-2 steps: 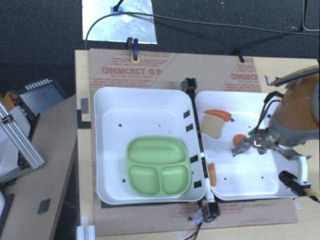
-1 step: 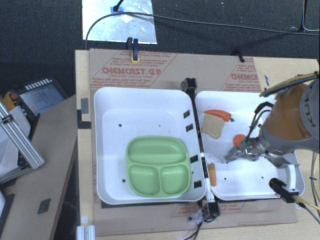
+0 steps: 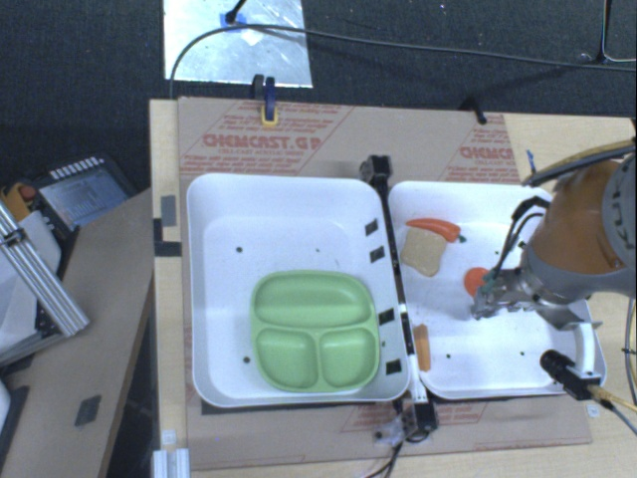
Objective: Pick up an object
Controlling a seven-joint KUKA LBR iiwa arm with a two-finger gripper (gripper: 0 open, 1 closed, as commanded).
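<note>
Two white bins are seen: the left bin holds one green divided plate. The right bin holds one bread slice, one red pepper, one orange stick and one orange ball. The gripper is placed at the ball's 5 o'clock; its claw state cannot be told.

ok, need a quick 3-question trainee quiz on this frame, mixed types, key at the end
1. True or false: the green divided plate lies in the left bin.
2. Which thing lies closest to the tool? A) the orange-red round piece B) the tan bread-like piece C) the small orange stick
3. Fill in: the red-orange pepper-like piece lies in the ___ bin.

Key: 1 true; 2 A; 3 right.
</note>
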